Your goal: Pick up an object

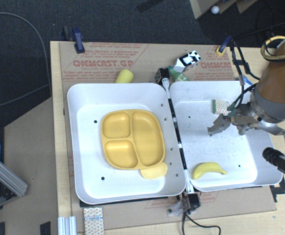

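Dark carpet around a cardboard-topped table (132,58) bearing two bins. Claw (220,126) low in the right bin (201,97), spread, pinching nothing. Reaching step, by the look. Sponge (220,105) just above, banana (208,170) below. Next: settling over one and closing.

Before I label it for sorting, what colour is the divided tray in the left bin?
Yellow; the tray shows plainly in the camera view.

The gripper (219,126) hangs over the right bin (201,99), and a yellow banana (208,170) lies nearer the front
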Controlling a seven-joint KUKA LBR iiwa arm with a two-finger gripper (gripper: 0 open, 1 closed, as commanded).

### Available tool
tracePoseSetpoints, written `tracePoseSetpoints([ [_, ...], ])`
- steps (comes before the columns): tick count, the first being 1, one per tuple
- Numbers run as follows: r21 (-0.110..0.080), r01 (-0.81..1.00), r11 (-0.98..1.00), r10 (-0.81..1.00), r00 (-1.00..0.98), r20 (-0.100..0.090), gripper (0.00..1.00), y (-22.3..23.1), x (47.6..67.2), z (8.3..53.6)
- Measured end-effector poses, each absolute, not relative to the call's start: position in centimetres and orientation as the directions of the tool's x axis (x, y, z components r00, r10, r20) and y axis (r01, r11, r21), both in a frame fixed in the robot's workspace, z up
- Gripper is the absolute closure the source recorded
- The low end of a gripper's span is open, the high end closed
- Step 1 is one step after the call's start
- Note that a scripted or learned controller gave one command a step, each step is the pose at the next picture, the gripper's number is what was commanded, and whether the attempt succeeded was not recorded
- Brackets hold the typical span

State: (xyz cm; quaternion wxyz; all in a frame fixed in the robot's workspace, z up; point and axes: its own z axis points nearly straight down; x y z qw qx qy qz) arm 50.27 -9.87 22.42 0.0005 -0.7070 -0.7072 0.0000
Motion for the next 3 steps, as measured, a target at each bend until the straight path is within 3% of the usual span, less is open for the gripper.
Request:
tracePoseSetpoints([
  [1, 0.001, 1.0, 0.0, 1.0, 0.0, 0.0, 0.0, -11.8, 59.8, 8.4],
  [2, -0.007, 1.0, 0.0, 1.0, 0.0, 0.002, 0.0, -13.7, 66.6, 8.5],
  [3, -0.006, 1.0, 0.0, 1.0, 0.0, 0.001, 0.0, -10.2, 66.6, 8.5],
])
